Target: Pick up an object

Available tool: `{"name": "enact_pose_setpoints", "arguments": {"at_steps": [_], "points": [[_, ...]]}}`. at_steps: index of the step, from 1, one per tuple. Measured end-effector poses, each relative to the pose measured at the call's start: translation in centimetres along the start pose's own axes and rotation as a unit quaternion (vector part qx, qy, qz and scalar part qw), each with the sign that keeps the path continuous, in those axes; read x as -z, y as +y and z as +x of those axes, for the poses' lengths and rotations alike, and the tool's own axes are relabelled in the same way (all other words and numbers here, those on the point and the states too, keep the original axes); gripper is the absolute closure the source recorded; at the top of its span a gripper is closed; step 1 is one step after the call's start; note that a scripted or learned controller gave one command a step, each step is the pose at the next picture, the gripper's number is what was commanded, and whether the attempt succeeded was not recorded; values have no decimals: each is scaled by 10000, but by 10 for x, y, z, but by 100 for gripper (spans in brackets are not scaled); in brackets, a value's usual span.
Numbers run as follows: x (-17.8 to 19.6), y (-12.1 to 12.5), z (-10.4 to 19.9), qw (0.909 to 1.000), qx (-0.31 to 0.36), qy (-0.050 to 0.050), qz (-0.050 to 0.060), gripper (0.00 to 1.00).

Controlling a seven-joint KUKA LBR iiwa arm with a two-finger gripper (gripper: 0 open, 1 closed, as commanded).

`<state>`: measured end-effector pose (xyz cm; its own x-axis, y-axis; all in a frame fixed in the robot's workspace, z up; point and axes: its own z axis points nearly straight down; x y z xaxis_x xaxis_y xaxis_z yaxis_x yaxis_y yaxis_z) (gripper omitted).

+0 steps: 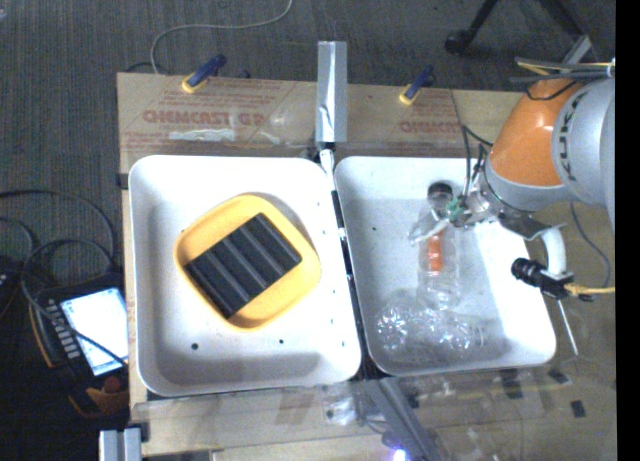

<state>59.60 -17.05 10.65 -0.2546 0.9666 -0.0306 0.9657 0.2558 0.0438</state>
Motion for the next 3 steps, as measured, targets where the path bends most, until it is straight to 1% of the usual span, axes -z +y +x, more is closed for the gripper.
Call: {"name": "enact_pose_setpoints", "arguments": {"at_steps": [1,2,3], "points": [[0,-2,18,9988,496,-4,-1,0],[0,-15,14,9982,606,34,-13,0],[2,-18,36,9924,1227,36,35,0]]}}
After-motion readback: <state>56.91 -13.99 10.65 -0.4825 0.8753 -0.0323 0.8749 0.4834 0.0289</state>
